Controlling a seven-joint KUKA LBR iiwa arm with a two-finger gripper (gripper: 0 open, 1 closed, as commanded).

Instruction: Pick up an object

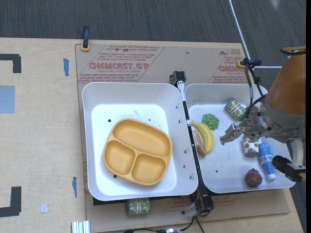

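Observation:
The right bin (222,165) holds several small objects: a yellow banana (208,137) by its left wall, a green leafy piece (210,120), a green can (236,109), a small white and red box (250,147), a blue bottle (266,160) and a dark red lump (253,178). My gripper (232,133) reaches in from the right and hangs over the middle of this bin, between the banana and the small box. Its two fingers stand apart, and I see nothing between them.
The left bin (97,101) holds a yellow divided plate (138,151). A black bar (187,125) runs between the two bins. Another green can (138,207) lies on the bench below the left bin. A cable (252,93) hangs near the arm.

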